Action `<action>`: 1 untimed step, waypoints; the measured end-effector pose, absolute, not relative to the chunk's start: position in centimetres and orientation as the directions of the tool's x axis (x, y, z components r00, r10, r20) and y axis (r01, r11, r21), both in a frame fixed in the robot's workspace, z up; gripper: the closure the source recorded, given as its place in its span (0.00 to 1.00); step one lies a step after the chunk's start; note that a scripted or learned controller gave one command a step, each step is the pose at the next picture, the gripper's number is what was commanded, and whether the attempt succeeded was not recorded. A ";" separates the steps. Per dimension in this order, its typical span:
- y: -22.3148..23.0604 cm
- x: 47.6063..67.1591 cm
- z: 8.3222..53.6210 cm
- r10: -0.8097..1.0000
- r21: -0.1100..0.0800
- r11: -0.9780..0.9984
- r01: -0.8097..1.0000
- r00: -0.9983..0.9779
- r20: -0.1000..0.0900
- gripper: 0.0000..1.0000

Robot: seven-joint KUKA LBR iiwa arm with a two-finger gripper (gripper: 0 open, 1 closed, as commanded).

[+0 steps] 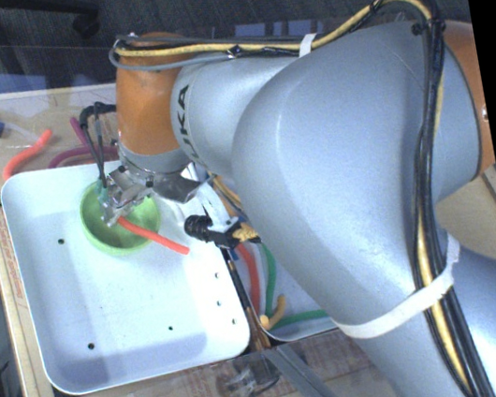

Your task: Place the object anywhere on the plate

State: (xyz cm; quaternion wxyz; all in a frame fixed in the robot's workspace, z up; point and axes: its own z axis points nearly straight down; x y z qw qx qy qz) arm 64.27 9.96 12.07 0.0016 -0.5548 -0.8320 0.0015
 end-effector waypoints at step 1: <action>9.9 64.3 12.1 0.923 -0.004 0.384 0.923 -0.384 0.000 0.00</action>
